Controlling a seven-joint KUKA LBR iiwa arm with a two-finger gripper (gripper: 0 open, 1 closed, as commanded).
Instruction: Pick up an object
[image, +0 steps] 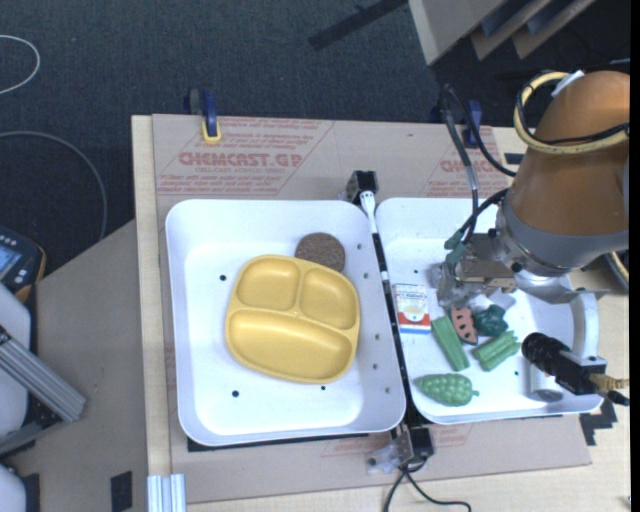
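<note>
Place: a robot lab or test bench.
Bench: a brown board (250, 150) printed with a maker's name, held by a clamp (209, 115) at the upper left.
Bins: two white bins (200, 330) side by side, mid-frame.
Arm: a grey and orange robot arm (575, 170) at the right.
Floor: dark carpet (150, 50) with loose cables (60, 150) at the upper left.
</note>
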